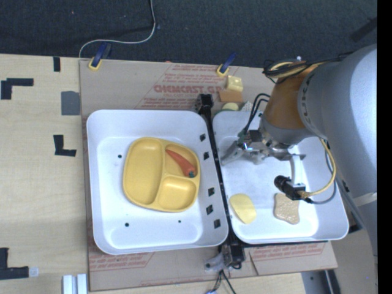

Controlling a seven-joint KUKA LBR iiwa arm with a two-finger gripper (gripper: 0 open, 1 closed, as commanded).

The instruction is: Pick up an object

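Note:
In the right bin (331, 225) lie a pale yellow oval piece (243, 208) near the front left and a tan, bread-like piece (286, 209) to its right. My gripper (247, 147) hangs low over the bin's back left part, behind both pieces and apart from them. The grey arm with its orange band (286, 106) reaches in from the right. A black cable fitting (288, 185) sits just above the tan piece. In the left bin (104, 225) a yellow divided plate (147, 173) holds a red chili pepper (182, 161).
A black divider strip (211, 158) runs between the two bins. Behind the right bin, a tan block (231, 90) and a small pale object (229, 107) rest on the cardboard. Clamps (98, 57) hold the cardboard's back edge.

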